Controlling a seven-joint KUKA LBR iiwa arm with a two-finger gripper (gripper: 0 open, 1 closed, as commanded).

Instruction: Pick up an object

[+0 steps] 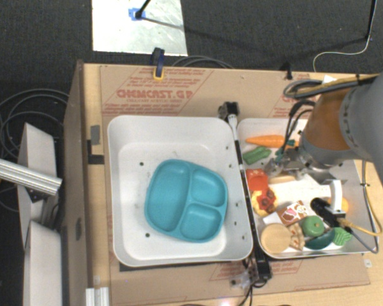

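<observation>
- Over the right bin (255, 127), at the right of the frame, the gripper (286, 161) hangs low among the toy food, with the arm's orange band just above and to its right.
- You cannot tell from this angle whether the gripper is open or closed. Its tip is dark and sits against clutter, and nothing can be seen held in it.
- You have several candidates. An orange toy carrot (265, 141) lies along the upper part of that bin, just left of the gripper, with a small green piece (255, 155) under it.
- A red toy vegetable (257, 183) sits against the bin's left wall, lower and to the left of the gripper.
- Toward the lower edge, a tan round piece (274, 238) and a green round fruit (313, 225) are packed in with other items.
- The left bin (131, 171) holds a blue divided plate (186, 199), well apart from the gripper.
- This looks like the descent or grasp step, with the lift not yet made.
- Next you would need a firm close on one item, most likely the carrot or the green piece. Then lift straight up and check that the item rises with the gripper, since crowded neighbours could block or spoil the grip.
</observation>
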